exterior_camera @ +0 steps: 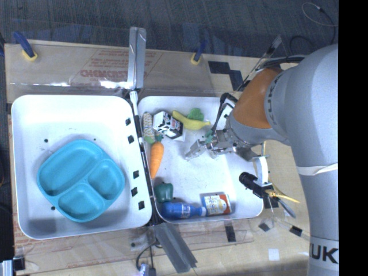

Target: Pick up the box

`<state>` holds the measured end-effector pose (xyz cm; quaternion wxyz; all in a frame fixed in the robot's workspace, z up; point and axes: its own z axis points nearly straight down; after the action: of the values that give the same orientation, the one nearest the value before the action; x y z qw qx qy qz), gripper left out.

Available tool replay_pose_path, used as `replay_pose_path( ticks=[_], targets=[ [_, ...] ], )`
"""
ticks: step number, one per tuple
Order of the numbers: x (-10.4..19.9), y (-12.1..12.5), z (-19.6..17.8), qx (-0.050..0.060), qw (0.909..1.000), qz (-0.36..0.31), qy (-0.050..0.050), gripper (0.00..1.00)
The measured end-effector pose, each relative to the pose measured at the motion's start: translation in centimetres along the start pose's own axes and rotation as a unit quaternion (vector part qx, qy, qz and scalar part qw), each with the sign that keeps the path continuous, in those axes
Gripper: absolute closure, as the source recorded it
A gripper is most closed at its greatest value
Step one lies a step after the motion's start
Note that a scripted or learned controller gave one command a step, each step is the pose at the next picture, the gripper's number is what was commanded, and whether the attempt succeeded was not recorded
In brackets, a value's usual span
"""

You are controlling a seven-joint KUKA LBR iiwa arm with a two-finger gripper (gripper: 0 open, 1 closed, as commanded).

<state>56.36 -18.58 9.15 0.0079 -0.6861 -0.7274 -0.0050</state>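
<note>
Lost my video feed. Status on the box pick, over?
Gripper low in right bin, nothing visibly between fingers. Black-and-white box lies untouched near bin's far-left corner. Banana touches it; carrot just below.

gripper (195, 148) hangs over the right bin (230, 102), box (170, 125) just left of it, carrot (156, 157) below the box

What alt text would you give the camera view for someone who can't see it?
A grey robot arm's pincer hangs over the right bin, near a small black-and-white box, a banana, a carrot and a blue bottle. The left bin holds a blue divided tray.
</note>
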Motion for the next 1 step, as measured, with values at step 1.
replay_pose_path(
  ticks=[1],
  targets=[
    [-1.83, 7.97, 0.32, 0.010, 0.9999, 0.010, 0.001, 0.00]
  ],
)
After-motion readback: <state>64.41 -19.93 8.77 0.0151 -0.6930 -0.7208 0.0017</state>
